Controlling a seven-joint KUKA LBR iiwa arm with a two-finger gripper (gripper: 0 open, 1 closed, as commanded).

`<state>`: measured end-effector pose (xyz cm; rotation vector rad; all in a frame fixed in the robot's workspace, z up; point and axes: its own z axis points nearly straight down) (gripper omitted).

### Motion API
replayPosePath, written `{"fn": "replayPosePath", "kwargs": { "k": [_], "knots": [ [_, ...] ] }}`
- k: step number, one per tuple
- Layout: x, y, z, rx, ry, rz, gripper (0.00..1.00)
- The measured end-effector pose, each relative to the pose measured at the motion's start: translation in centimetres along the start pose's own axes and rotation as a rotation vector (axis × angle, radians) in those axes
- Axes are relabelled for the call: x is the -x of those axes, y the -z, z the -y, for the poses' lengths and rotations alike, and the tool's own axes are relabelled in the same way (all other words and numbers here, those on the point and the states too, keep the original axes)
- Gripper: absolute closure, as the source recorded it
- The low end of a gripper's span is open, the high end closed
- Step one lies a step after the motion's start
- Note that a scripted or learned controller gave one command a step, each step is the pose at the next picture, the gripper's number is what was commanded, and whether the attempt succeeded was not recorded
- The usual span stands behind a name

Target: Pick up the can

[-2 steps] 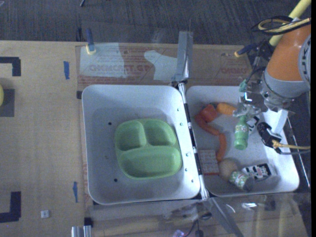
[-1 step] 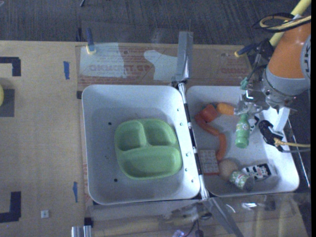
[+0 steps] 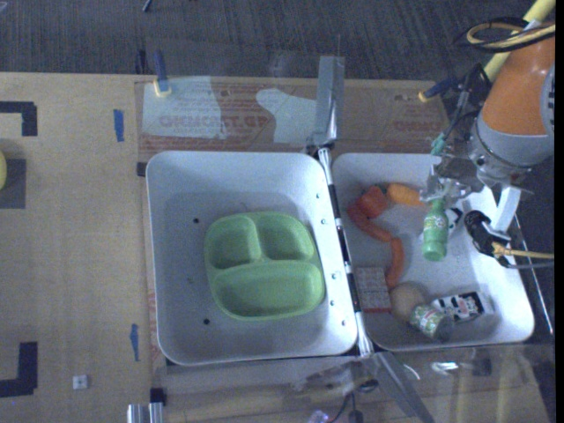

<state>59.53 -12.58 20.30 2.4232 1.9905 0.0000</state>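
One can [image 3: 428, 320] lies well below the pincer [image 3: 438, 203], which grips a green bottle [image 3: 434, 231].

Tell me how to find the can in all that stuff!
Look in the right bin, the one full of toys, and go to its front edge. The can lies on its side there, between a tan ball and a black-and-white carton. It is the one thing with a green label and a round metal end.
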Motion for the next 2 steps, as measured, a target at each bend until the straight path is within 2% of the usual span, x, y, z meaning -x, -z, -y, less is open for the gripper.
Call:
{"fn": "replayPosePath", "kwargs": {
  "k": [1,2],
  "knots": [
    [0.0,0.0,0.0,0.000,0.000,0.000,0.00],
    [0.8,-10.6,6.2,-0.003,0.022,-0.003,0.00]
  ]
}}
